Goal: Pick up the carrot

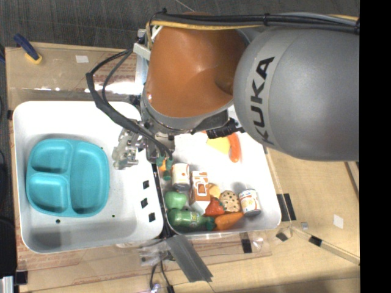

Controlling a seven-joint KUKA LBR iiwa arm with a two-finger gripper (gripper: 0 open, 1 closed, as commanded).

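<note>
the kuka arm (293, 84) is hanging huge over the bench, covering most of the top of the right bin (269, 179), and the gripper (135, 148) is sitting low near the divider between the two bins, more over the left bin's (24, 133) right edge than over the food pile. can't tell whether it's open or closed from up here, it's a tangle of metal and black cables (101, 96), and nothing is showing between it. the carrot (229, 221) is lying on its side along the near wall of the right bin, touching the strawberry (214, 208) and just beside the cookie (230, 200) and the little can (248, 202), with green veg (183, 215) crowding its left end. the teal divided plate (67, 177) is sitting in the left bin, well apart from all this. what i'm worrying about: the carrot is wedged against the wall and packed in, so a descent there is probably going to clip the rim or grab the strawberry instead. there's also another orange thing (234, 148) up near the arm that could be confusing the target pick.
</note>
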